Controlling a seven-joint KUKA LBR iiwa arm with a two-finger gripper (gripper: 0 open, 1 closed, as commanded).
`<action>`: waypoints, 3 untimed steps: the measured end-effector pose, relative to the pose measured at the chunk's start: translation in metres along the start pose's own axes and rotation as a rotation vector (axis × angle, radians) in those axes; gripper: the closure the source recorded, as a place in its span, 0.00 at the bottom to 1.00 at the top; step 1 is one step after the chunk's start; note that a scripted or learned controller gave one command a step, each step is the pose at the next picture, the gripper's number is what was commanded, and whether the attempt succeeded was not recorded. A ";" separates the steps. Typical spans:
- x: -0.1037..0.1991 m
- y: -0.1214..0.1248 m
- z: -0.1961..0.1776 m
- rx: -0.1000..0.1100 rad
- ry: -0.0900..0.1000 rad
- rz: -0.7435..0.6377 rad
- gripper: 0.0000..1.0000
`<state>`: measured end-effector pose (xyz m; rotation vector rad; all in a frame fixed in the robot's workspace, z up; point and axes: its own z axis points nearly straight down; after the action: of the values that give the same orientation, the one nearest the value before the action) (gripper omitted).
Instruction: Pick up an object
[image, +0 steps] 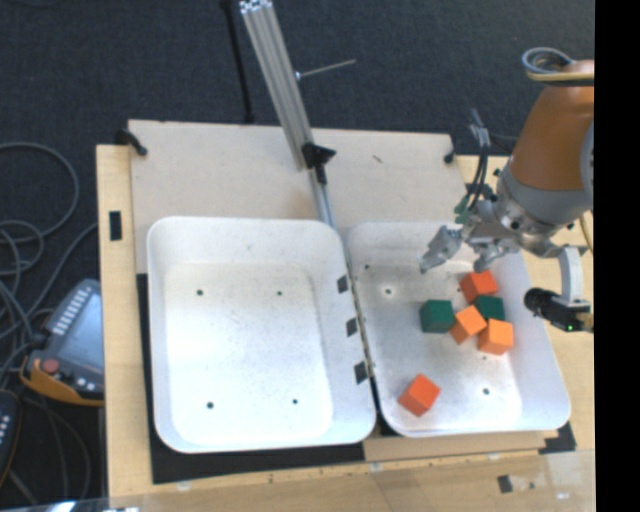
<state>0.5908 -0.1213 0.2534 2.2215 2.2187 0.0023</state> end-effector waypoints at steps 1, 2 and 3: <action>-0.041 -0.022 0.125 -0.022 -0.010 -0.005 0.00; -0.041 -0.022 0.117 -0.022 -0.006 0.000 1.00; -0.042 -0.022 0.117 -0.023 -0.008 0.003 0.00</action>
<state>0.5690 -0.1634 0.1367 2.2092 2.2001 0.0184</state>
